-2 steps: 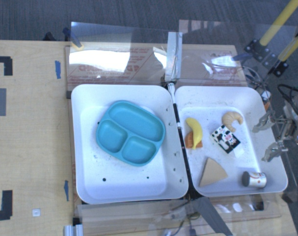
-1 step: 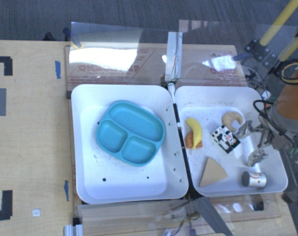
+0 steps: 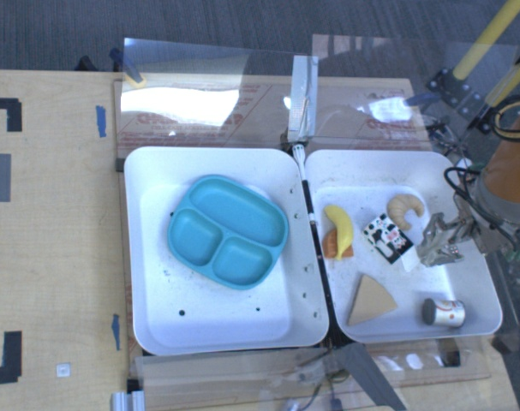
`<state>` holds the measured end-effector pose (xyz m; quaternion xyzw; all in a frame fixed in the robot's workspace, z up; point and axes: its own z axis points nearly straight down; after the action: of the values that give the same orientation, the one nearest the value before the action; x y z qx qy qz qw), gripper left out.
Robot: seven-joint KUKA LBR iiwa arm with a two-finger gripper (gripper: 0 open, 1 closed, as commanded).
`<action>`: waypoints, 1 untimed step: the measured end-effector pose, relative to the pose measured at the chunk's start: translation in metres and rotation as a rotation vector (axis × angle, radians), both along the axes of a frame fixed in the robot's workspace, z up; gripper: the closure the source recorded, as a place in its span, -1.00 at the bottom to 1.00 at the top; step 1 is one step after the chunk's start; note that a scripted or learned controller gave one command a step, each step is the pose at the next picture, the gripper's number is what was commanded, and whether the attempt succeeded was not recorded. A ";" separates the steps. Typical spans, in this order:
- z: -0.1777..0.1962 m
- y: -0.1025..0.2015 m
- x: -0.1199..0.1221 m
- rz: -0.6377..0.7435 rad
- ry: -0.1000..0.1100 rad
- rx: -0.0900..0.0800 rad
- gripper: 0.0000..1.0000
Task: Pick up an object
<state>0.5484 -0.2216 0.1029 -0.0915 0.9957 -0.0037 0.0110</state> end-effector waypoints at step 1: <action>0.107 0.076 -0.026 -0.255 0.008 0.008 1.00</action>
<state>0.5223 -0.1451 0.2094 0.0359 0.9993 -0.0005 0.0070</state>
